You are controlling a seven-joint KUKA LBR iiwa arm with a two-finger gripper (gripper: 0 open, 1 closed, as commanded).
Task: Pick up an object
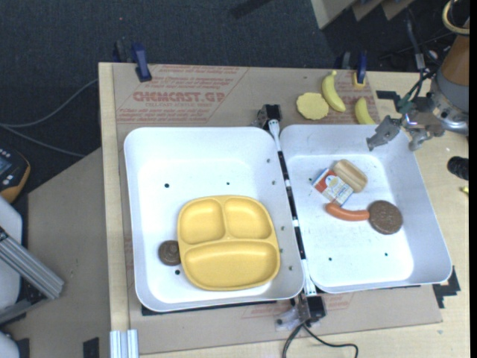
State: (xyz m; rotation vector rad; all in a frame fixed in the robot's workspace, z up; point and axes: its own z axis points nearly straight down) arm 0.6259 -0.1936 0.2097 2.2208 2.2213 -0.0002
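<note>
Cardboard-topped bench, you've got two glossy white bins; your gripper [393, 131] hangs fingers apart at the right bin's [417, 271] top-right corner, above the bun [349, 174] and sausage [347, 212].

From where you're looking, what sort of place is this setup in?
Probably a robotics lab bench, not a kitchen: two white bins clamped to a board, plastic toy food like a banana, and loose cables on dark carpet.
</note>
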